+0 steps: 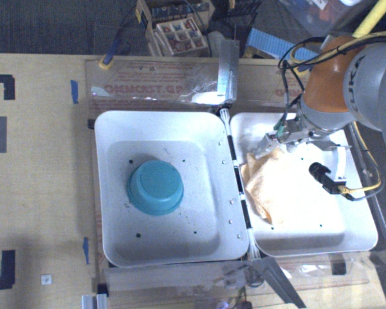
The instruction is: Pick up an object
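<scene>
— While the cloth (265, 184) lies crumpled in the right bin (357, 237), against that bin's left wall, where are the jaws (275, 141)?

— Right at the cloth's upper edge, a little right of the frame's centre. They appear to touch the pale orange fabric there, but whether they are open, closed or pinching it I cannot tell; the wrist hides them.

— And the arm (347, 82)?

— It comes down from the upper right of the frame, grey with the orange band just above the wrist. A black cable end (323, 174) hangs over the bin just right of the cloth.

— Anything else to pick?

— A teal bowl (156, 187), upside down, sits in the left bin (109, 131), left of the frame's centre and well apart from the jaws.

— Beyond the bins?

— Clear plastic sheet (161, 85) lies on the bench (35, 192) behind them, and blue tape marks (74, 91) sit left of it.
</scene>
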